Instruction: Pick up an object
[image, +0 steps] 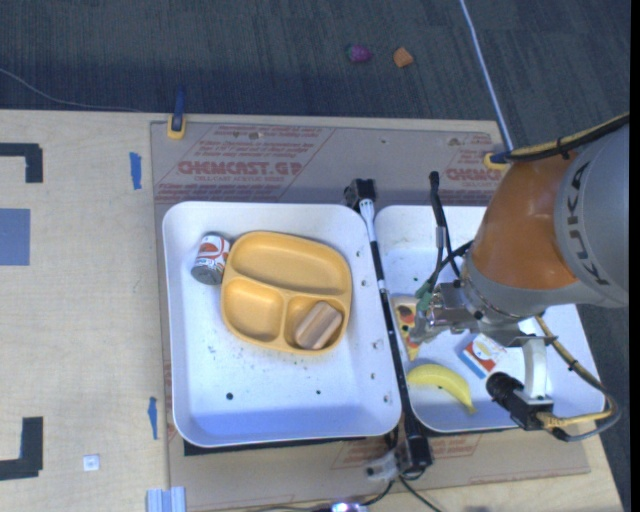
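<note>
Several things could count as the object here, and the closest to the arm is the banana (443, 384), lying flat near the front of the right bin (590, 395). Just behind it there's a small red-and-white carton (479, 355) and, by the bin's left wall, a little orange-and-red item (404, 321) I can't really identify.

The gripper (432, 318) sits low over that same bin, right around the small orange thing and just behind the banana. It's mostly hidden under the wrist hardware and cables, so I honestly cannot tell how it's set or whether it has anything. Nothing visibly looks lifted, every item seems to be resting on the bin floor.

Over in the left bin (190, 380) there's a yellow divided tray (262, 262) with a tan block (318, 324) in its front right compartment, plus a crushed can (209, 259) touching the tray's left edge. Both bins sit on a cardboard sheet on the bench (80, 330).

Progress-wise I'd say it's early to mid: the arm is in position over a target area, but the grab and lift are not yet done as far as I can see.
</note>
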